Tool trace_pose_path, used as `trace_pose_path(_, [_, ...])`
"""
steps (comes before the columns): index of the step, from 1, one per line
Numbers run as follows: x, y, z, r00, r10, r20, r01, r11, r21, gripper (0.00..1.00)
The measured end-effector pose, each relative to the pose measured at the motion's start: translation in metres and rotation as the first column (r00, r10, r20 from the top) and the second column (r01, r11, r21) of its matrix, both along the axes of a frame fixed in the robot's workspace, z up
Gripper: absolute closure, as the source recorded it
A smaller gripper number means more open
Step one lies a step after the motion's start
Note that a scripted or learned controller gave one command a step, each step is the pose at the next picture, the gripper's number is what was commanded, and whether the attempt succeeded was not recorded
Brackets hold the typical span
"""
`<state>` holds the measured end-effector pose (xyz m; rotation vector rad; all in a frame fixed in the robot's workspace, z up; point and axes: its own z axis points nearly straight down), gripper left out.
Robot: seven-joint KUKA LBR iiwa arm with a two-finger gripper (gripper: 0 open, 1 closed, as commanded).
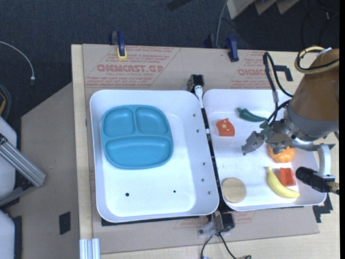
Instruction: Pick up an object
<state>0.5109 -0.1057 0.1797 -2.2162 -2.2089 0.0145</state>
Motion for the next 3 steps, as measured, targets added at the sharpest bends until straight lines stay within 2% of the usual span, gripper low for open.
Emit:
trace_pose_path(1, [0.003,0.000,0.007,1.000,0.003,0.014,-0.003,1.000,-0.002,0.00])
trace_pose_path(2, [0.000,-0.005,-0.054,1.000,0.002,0.011,-0.002,1.000,-0.001,0.00])
trace_pose_path(3, [0.000,-0.004,-0.097,1.000,0.003,0.012,-0.003,1.000,-0.001,0.00])
